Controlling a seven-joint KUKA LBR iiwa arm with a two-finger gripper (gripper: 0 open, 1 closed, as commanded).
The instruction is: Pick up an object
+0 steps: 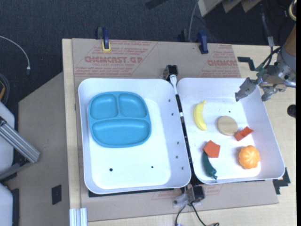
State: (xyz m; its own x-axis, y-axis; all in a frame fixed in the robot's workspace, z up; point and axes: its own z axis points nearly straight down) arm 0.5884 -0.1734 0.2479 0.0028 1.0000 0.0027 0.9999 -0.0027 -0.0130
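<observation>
Gripper open, empty, upper right of frame above right bin; banana, tan disc lower left.

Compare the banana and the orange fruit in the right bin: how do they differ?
The banana is yellow, long and curved; the orange fruit is orange and round. The banana lies toward the bin's left side, the orange fruit near its front right corner. Both rest loose in the right bin.

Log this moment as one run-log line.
pincer: open, above right bin top-right corner, holding nothing | right bin: banana, pumpkin | left bin: blue divided plate | pick: not yet done
</observation>
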